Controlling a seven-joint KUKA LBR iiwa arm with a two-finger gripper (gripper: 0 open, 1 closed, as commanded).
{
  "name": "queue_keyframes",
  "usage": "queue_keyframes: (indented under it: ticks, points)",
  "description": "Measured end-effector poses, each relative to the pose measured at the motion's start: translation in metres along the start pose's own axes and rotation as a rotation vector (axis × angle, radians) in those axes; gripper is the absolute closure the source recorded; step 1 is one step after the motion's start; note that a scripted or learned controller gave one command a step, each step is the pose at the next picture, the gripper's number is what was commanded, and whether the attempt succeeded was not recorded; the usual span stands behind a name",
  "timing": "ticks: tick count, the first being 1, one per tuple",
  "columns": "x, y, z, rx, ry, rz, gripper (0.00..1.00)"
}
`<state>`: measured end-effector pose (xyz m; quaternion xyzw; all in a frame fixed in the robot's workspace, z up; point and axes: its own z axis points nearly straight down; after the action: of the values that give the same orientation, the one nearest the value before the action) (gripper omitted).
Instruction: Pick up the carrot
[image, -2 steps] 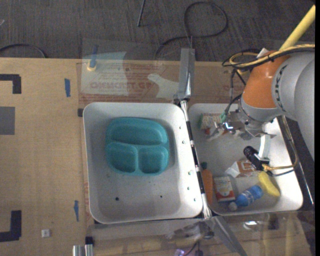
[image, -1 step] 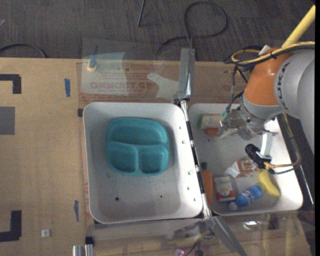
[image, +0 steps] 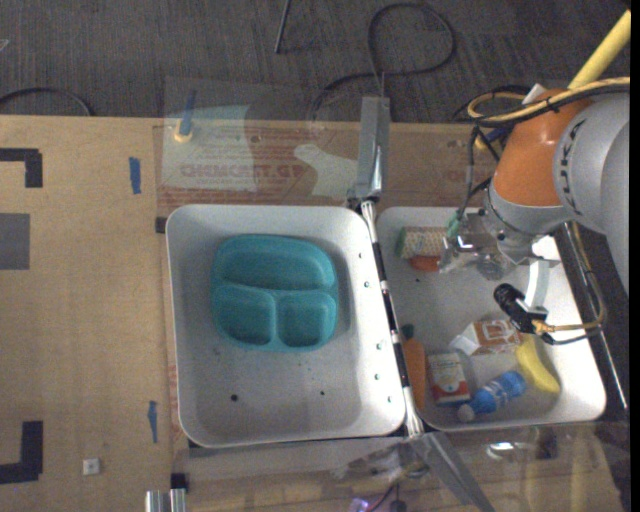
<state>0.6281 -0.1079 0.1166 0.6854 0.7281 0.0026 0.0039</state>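
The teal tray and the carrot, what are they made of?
The teal tray looks like moulded plastic: one even colour, smooth matte surface, rounded compartments. The carrot, lying against the right bin's left wall, looks like toy plastic too, uniformly orange and smooth, though it is too small to be sure.

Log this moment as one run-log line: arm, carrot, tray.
arm: end effector over right bin's upper part | carrot: lying by right bin's left wall, not held | teal tray: in left bin
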Motion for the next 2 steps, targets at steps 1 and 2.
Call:
queue_keyframes:
  ticks: [1,2]
  points:
    - [0.075,-0.013,-0.069,0.005,0.002,-0.214,1.00]
    - [0.132,-0.037,-0.069,0.009,0.004,-0.355,1.00]
